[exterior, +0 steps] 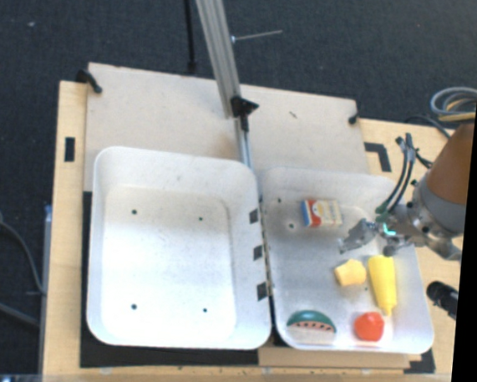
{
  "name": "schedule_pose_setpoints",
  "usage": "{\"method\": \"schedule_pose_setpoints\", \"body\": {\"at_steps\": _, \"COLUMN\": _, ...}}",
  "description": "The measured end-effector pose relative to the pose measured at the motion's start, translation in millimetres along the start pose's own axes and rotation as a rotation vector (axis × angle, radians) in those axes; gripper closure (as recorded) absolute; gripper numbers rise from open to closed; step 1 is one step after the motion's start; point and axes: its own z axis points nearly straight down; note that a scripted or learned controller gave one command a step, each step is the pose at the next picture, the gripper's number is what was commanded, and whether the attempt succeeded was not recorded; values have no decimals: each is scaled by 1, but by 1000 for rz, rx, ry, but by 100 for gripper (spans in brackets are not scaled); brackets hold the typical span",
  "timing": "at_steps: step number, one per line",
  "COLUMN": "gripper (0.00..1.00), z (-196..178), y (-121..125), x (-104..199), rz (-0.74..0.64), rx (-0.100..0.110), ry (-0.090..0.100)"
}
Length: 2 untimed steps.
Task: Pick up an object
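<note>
Arm comes in from the right, orange band at the frame edge, w/ the gripper (367,234) low over the right bin (287,258). It sits just above the yellow block (350,273) and next to the top of the yellow bottle (382,281). Jaws: can't tell how far open they are, and nothing is visibly between them, so no hold yet.

Right bin contents:
- small carton (321,212), near the back, apart from the rest
- yellow block & bottle, side by side mid-bin, close enough to touch or nearly
- tomato (368,326) and watermelon slice (310,324) along the front wall

Left bin (174,247) has nothing in it, prob. the drop side.

Likely target is the block or bottle, since the gripper is poised right by both. Risk: the two being so close means a descent could nudge one while going for the other. The counter under the bins keeps everything w/in the arm's reach.
</note>
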Motion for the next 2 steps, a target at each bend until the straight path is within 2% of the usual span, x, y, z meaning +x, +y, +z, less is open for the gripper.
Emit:
{"method": "schedule_pose_setpoints", "body": {"at_steps": 1, "gripper": 0, "z": -2, "y": 1, "x": 0, "rz": 1, "rx": -4, "ry": -1}}
{"method": "schedule_pose_setpoints", "body": {"at_steps": 2, "gripper": 0, "z": 50, "y": -8, "x": -8, "rz": 3, "rx": 3, "ry": -1}}
